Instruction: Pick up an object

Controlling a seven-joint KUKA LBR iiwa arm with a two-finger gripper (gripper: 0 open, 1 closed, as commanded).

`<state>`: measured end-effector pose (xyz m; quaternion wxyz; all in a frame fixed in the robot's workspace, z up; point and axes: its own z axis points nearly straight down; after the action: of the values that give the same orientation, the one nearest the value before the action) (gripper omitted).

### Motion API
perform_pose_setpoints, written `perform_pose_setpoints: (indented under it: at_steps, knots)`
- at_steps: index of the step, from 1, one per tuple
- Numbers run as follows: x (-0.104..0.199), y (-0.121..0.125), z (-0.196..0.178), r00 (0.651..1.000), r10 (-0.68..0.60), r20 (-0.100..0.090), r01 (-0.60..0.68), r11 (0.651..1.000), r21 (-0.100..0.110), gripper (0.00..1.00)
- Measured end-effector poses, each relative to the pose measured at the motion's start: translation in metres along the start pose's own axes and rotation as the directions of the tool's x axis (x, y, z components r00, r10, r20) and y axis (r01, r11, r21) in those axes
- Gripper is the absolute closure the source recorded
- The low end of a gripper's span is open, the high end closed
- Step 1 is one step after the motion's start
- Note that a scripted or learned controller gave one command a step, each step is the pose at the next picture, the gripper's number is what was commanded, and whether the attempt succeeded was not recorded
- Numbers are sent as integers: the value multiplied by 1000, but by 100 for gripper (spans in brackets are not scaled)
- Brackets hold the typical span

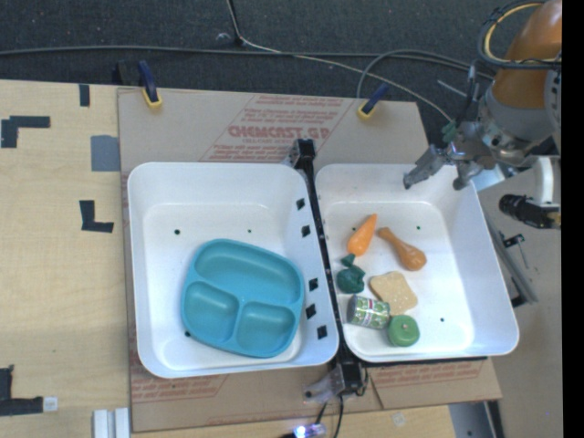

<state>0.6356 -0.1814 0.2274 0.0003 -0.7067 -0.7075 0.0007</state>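
My gripper (440, 173) hangs open over the far right corner of the right bin (474, 245), its two fingers (419, 173) spread apart with nothing between them. Below and to its left, in the bin, lie an orange carrot (362, 234), a tan drumstick-shaped piece (403, 248), a dark green piece (349, 277), a slice of toast (393, 291), a small green-labelled can (368, 313) and a round green piece (402, 331). All of them rest on the bin floor, apart from the gripper.
The left bin (155, 199) holds a blue divided plate (242, 297). A black divider (313, 235) runs between the bins. Cables (392, 62) trail across the back, and clamps (149, 88) hold the cardboard base.
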Motion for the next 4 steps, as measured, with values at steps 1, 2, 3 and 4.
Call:
perform_pose_setpoints:
  at_steps: [1,2,3,4]
  knots:
    - [-9,3,53,1000,1,1,-1,1000,3,0]
    - [0,-2,112,1000,-1,0,1,1000,5,0]
    - [0,-2,144,1000,-1,3,1,1000,-1,0]
    - [0,0,131,1000,-3,4,3,1000,-5,100]
